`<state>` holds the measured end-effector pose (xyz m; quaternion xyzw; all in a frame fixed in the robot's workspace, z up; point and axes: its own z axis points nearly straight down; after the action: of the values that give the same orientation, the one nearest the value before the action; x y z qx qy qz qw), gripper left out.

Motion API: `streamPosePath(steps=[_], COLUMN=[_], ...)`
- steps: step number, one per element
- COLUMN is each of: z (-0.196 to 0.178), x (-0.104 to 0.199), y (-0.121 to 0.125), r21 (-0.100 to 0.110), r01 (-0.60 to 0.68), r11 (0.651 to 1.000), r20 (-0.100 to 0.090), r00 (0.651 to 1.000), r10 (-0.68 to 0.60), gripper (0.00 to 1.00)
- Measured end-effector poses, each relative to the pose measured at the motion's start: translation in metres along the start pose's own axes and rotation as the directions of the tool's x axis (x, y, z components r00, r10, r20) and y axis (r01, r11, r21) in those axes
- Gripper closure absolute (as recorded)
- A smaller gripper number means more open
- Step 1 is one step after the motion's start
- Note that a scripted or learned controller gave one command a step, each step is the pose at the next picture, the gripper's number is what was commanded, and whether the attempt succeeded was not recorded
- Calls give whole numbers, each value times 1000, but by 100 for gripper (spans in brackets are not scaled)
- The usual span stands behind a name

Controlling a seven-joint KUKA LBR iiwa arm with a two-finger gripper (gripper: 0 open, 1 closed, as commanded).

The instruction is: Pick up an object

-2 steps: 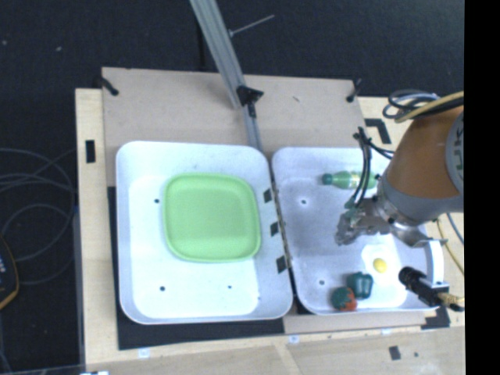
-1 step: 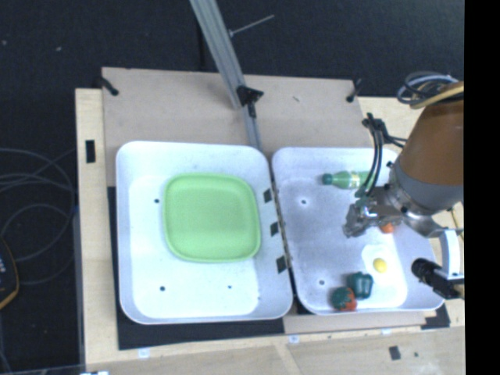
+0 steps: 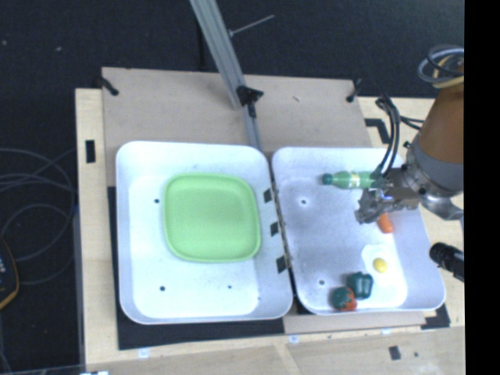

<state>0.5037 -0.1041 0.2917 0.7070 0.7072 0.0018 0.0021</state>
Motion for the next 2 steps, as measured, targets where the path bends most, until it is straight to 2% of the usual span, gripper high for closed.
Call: streamPosePath(steps=[1,2], z=[19,20], x=[51,90], y=[20,37], r21=[6,6], r01=[3,3], r11=[1000,1000], r20=[-1,-1], r00=[1000,1000], r10=[-3,-3], gripper=[100,100])
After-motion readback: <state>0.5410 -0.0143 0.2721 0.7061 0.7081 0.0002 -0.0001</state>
